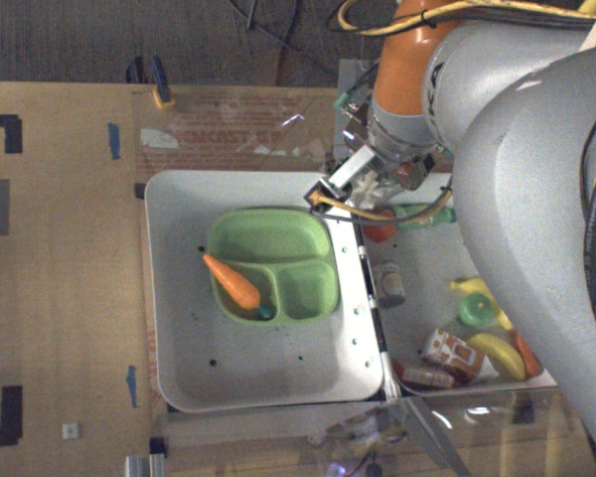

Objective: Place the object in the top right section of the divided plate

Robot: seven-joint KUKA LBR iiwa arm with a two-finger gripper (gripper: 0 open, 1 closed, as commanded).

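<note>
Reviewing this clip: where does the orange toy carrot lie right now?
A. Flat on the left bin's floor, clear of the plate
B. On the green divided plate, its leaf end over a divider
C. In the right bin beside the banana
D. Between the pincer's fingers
B: the orange toy carrot lies slantwise on the green divided plate in the left white bin, its green leaf end resting at a divider ridge.

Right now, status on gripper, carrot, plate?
Gripper over bin divider near plate's right rim, fingers unclear. Carrot lying in green divided plate, lower-left section. Can, bananas in right bin.
</note>
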